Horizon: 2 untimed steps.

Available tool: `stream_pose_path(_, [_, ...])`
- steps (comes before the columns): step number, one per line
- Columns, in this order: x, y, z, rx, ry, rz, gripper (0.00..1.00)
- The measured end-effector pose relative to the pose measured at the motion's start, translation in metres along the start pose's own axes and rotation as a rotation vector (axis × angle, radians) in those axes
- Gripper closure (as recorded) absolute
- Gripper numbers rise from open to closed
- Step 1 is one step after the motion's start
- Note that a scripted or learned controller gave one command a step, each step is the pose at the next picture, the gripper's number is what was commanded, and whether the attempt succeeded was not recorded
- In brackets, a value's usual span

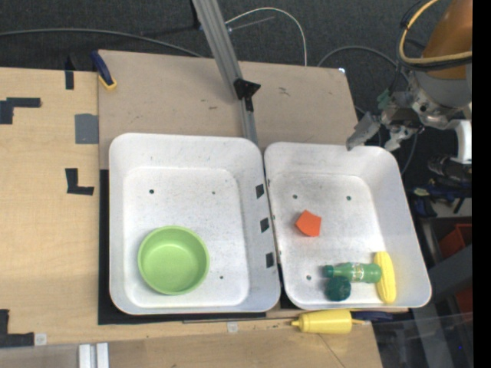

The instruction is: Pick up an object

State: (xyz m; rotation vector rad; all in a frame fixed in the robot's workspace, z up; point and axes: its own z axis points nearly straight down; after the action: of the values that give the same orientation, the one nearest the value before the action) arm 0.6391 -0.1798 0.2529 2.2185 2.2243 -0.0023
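Your gripper [376, 131] hovers with fingers spread wide, holding nothing, over the right bin's [399, 176] far rim; the orange block [308, 223] lies inside.

The arm [445, 44] is cut off by the right and top edges, leaving just its orange band and wrist in view. The pincer [376, 129] is small and blurred above the right bin's [399, 175] far corner; its finger gap cannot be read. The metal pole [219, 37] runs out the top edge.
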Motion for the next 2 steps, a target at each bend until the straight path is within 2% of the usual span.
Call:
stream_pose_path(1, [0.000,0.000,0.000,0.000,0.000,0.000,0.00])
stream_pose_path(2, [-0.003,0.002,0.045,0.004,0.000,0.001,0.00])
